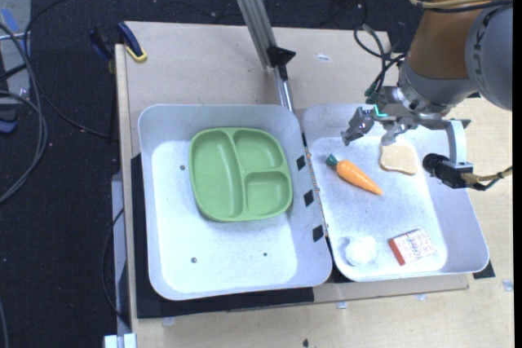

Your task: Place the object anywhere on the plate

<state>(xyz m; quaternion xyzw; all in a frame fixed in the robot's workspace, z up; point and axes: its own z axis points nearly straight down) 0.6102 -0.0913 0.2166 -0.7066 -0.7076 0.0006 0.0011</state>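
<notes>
The green divided plate [241, 174] lies in the left bin [163, 257], with nothing on it. In the right bin [461, 244] an orange carrot with a green top [357, 174] lies near the middle. A slice of toast [398, 159] is just right of it. My gripper [373, 132] hangs over the back of the right bin, above and slightly behind the carrot and left of the toast. Its fingers [356, 129] are spread apart, open, with nothing between them.
A white rounded item [360, 249] and a small red packet [411, 246] sit at the front of the right bin. A metal pole [259, 20] slants up from between the bins at the back. The arm's grey and orange body [453, 28] looms over the right side.
</notes>
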